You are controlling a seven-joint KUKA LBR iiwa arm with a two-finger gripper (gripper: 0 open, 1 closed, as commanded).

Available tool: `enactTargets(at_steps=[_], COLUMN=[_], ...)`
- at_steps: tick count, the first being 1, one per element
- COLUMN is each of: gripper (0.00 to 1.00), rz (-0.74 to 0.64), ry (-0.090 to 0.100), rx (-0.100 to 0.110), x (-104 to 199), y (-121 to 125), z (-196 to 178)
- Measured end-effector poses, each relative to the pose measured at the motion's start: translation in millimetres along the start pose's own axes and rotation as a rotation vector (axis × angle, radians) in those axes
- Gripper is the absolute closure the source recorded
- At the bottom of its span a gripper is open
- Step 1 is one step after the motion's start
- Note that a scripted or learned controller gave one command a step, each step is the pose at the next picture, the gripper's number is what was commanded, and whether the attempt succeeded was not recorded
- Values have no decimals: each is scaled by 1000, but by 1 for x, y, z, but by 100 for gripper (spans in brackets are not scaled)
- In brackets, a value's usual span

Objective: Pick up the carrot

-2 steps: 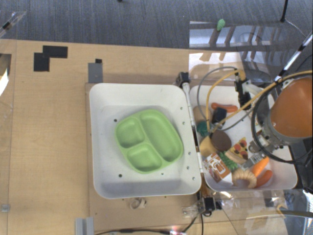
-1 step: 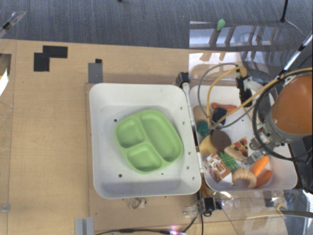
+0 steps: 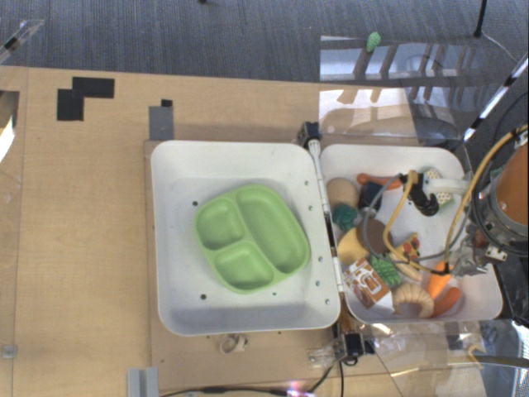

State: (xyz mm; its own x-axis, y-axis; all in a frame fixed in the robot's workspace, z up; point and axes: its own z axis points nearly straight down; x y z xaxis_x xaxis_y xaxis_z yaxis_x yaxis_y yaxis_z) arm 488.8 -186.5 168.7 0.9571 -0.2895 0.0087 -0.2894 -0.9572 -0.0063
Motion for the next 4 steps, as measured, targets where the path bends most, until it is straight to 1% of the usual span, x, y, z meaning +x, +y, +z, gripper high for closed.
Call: enactTargets(at_steps=[1,2,3,4], gripper=[0,0,100,100], rz=[-4,-93,-98,-100], ry=[0,1,9,16], rx=[1,-2,6,13], x=[0,21,24,26], y=[-1,14,11,7], z=[0,82,70,59])
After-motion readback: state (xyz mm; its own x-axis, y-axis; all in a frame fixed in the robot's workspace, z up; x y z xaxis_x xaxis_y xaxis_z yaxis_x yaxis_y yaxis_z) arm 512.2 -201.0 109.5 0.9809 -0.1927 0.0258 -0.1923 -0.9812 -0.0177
